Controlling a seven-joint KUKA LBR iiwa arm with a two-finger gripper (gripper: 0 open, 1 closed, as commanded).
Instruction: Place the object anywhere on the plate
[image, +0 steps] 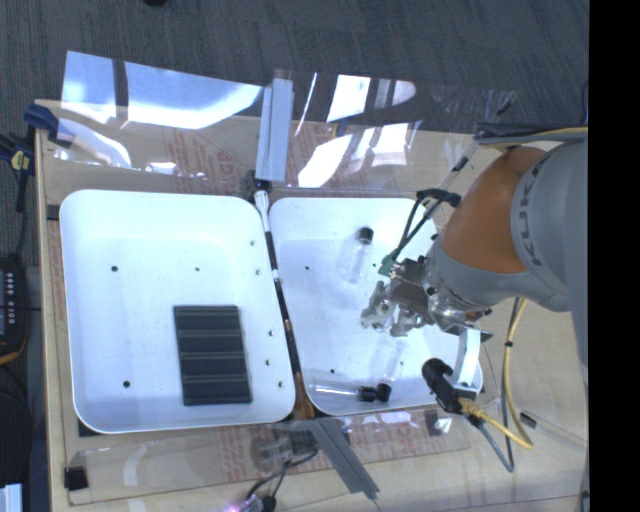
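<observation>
Now the pincer (385, 312) hovers low over the right bin (300, 300) — grip state I cannot tell — far from the dark ridged plate (211, 354), likely seeking an object.

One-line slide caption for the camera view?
KUKA arm's gripper hovers over the right bin near small clear vials; dark ribbed plate lies in the left bin.

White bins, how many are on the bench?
2. The left white bin holds a dark ribbed plate. The right white bin sits beside it, with the gripper over it. The arm may hide part of that bin.
</observation>
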